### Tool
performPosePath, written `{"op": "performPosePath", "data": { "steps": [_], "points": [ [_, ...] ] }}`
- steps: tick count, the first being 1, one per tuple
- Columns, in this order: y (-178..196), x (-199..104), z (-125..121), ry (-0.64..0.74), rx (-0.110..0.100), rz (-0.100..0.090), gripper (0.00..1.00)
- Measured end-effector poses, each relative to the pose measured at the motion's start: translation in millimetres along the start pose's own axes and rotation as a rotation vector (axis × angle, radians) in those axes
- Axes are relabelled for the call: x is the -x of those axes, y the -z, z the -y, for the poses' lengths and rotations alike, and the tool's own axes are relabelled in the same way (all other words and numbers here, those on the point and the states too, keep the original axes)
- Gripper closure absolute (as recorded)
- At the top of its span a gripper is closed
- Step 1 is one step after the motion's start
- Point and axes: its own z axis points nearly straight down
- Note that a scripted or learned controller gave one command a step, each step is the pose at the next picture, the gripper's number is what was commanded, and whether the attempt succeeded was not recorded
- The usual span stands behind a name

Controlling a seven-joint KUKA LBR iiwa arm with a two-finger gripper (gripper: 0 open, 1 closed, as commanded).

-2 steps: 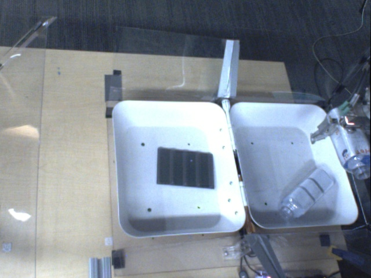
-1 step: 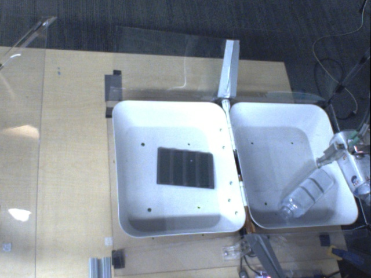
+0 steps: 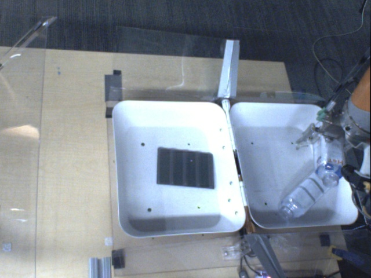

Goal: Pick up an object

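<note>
A clear plastic bottle (image 3: pixel 306 193) lies on its side in the right bin (image 3: pixel 266 155), slanting from the bin's front up to its right wall, with a blue cap (image 3: pixel 330 168) at the upper end. A flat dark ridged rectangle (image 3: pixel 185 168) lies in the middle of the left bin (image 3: pixel 133 132). My gripper (image 3: pixel 317 133) reaches in from the right edge and hangs over the right bin's far right part, just beyond the bottle's cap end. Whether it touches the bottle is unclear.
A metal post (image 3: pixel 229 68) stands at the back between the two bins. Cables (image 3: pixel 339 62) hang at the right behind the arm. A clear sheet (image 3: pixel 23 126) covers the bench on the left. Black brackets (image 3: pixel 113 88) sit by the left bin's corners.
</note>
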Motion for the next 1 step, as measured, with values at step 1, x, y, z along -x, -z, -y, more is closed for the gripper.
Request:
{"op": "performPosePath", "data": {
  "steps": [1],
  "points": [
    [-92.7,7.2,32.3,0.098,0.010,0.000,0.00]
  ]
}}
